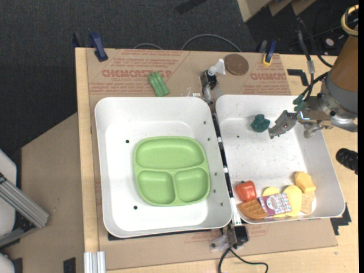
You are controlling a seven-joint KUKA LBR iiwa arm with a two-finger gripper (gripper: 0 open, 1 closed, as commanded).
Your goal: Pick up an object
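Small dark-teal lumpy toy (260, 123) lying in the upper part of the right-hand shallow white bin (318, 152), apart from everything else there. Just to its right, jaws (295, 123) spread open with nothing between them, one grey finger angled down toward the toy, not touching it as far as can be judged. No grasp made yet; closing on something and lifting both left to do.

Farther from the toy, along that bin's near edge: red round plastic tomato-like piece (245, 190), brown waffle-like piece (252, 210), purple-labelled packet (276, 203), yellow chunks (304, 182). Left of the toy, past the divider, green three-compartment plastic tray (170, 170) in the left-hand white bin (114, 124). Beyond the toy, on the table's cardboard sheet (131, 67), a green ridged piece (158, 84) and a brown disc (236, 65).
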